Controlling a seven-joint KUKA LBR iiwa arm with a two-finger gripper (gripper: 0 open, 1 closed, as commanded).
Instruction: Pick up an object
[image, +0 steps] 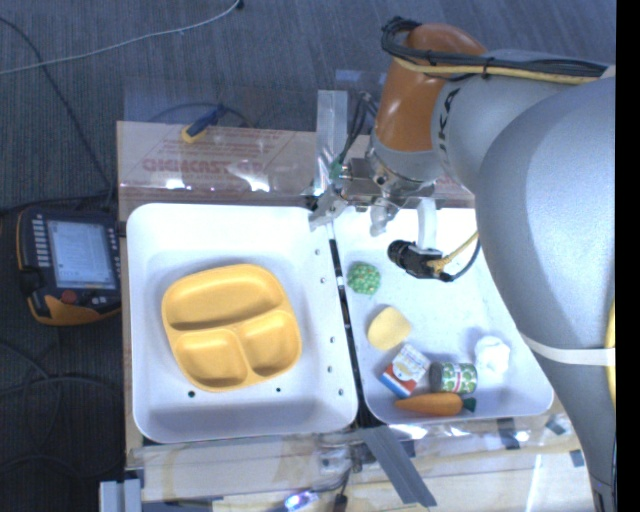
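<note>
In the right bin (500, 300) lie a green bumpy ball (363, 279), a yellow lemon-like piece (389, 327), a small red and white carton (405, 368), a green can (458, 377), an orange carrot (434, 404) and a white object (491, 353). My gripper (350, 216) hangs over the far left corner of that bin, close to the divider between the bins. It is open, its fingers are spread with nothing between them, and the green ball sits just in front of it.
The left bin (150, 230) holds a yellow divided plate (232, 325). A black connector with a yellow cable (415, 258) hangs from the wrist over the right bin. A cardboard sheet (220, 155) lies behind the bins. A teach pendant (65, 262) sits on the floor at left.
</note>
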